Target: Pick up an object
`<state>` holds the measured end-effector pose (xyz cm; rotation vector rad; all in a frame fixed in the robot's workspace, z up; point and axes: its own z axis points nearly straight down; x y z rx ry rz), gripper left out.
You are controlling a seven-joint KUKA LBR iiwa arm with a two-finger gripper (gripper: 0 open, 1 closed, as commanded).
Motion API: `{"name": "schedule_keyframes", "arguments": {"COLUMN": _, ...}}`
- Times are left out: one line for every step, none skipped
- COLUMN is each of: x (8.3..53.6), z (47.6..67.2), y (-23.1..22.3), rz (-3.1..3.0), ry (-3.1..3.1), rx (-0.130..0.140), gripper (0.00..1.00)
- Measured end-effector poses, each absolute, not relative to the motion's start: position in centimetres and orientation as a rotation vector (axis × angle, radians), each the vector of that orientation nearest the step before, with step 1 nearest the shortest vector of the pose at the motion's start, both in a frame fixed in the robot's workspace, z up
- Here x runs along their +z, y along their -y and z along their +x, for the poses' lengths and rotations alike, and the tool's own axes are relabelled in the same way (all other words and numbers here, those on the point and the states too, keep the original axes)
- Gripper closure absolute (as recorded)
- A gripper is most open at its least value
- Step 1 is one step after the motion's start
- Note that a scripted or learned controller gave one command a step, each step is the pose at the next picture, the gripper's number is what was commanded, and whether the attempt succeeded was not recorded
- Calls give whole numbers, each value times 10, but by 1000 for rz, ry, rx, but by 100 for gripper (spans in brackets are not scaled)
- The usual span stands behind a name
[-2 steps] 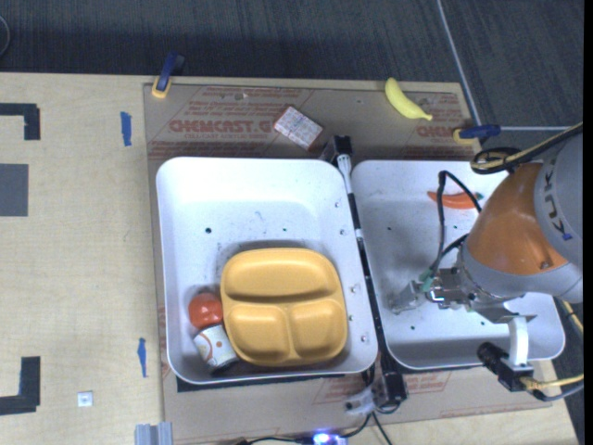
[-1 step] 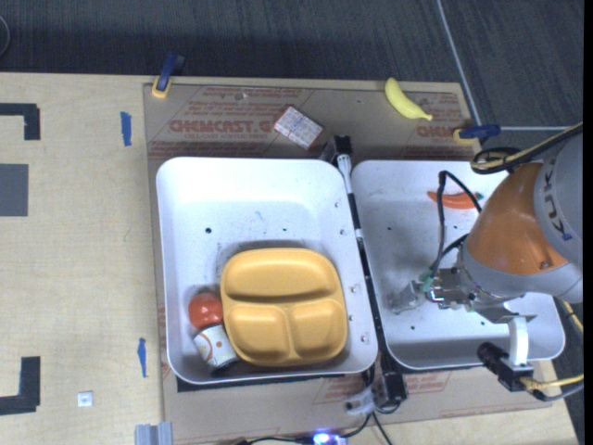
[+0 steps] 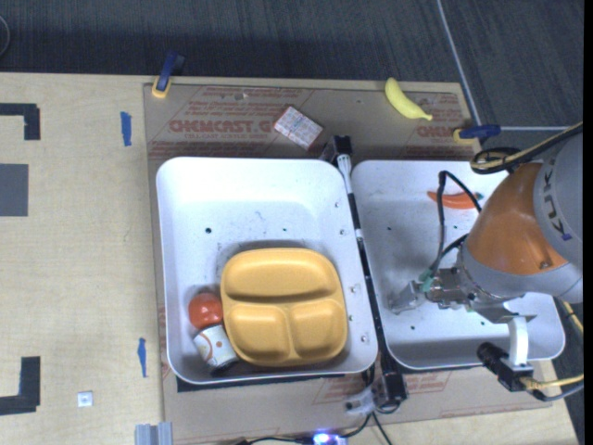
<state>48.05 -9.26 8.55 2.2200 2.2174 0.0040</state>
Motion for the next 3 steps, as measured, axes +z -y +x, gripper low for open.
{"name": "schedule_keyframes", "arguments": {"x": 86, "z": 480, "y": 93, "rz": 2220, "ry": -2218, "rx": 4, "gripper": 0}}
{"name": "schedule_keyframes", "arguments": {"x": 86, "z": 480, "y": 93, "rz": 2220, "ry": -2217, "rx": 4, "gripper": 0}}
{"name": "schedule_keyframes", "arguments": {"x": 86, "z": 480, "y": 97, "rz": 2218, "ry": -2220, "rx": 5, "gripper": 0}}
